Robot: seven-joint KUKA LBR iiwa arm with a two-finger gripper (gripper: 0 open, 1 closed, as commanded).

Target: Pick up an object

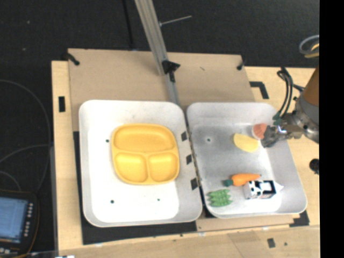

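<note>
The right bin (pixel 215 117) holds several small items. A pale yellow piece (pixel 245 142) lies near its middle right, and a reddish round piece (pixel 259 129) sits just beyond it. An orange carrot (pixel 245 179) lies toward the front, with a black-and-white carton (pixel 260 189) right beside it and a green leafy piece (pixel 219 198) at the front left. My gripper (pixel 270 135) hangs low at the bin's right side, right next to the reddish piece, partly covering its right edge. Whether it touches that piece is unclear.
The left bin (pixel 97 198) carries a yellow three-compartment plate (pixel 145 153). A slanted metal pole (pixel 153 31) rises behind the bins. Cables (pixel 287 87) hang by the arm at the right. The right bin's left half is bare white floor.
</note>
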